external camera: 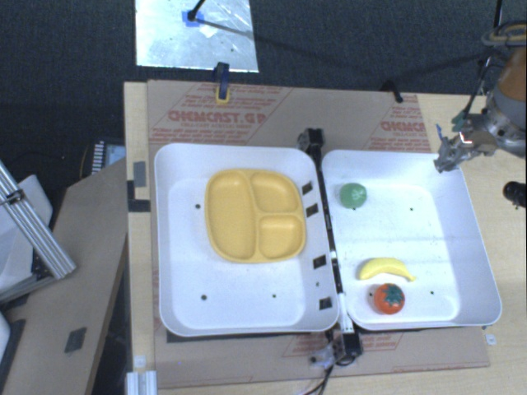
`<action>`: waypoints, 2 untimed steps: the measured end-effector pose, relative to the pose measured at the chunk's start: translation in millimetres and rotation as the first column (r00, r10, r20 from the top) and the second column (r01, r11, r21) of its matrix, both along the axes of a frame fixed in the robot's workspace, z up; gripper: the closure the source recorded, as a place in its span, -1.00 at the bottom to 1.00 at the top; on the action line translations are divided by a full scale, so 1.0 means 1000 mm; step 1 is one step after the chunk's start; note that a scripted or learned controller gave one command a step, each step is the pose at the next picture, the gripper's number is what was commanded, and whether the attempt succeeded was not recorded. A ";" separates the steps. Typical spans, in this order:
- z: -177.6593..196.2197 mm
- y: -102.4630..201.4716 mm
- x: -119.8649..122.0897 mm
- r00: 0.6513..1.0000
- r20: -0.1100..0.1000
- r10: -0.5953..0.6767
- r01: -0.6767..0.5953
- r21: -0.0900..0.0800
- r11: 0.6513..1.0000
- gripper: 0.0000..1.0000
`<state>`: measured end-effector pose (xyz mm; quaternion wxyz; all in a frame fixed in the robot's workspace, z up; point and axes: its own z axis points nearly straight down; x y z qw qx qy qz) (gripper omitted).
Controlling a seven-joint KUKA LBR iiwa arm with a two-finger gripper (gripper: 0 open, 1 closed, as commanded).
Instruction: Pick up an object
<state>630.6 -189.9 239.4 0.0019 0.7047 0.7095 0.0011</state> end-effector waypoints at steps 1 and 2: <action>-0.011 0.046 -0.009 1.000 -0.004 0.001 -0.001 0.002 1.000 1.00; -0.001 0.099 -0.024 1.000 -0.003 0.003 -0.003 0.003 1.000 1.00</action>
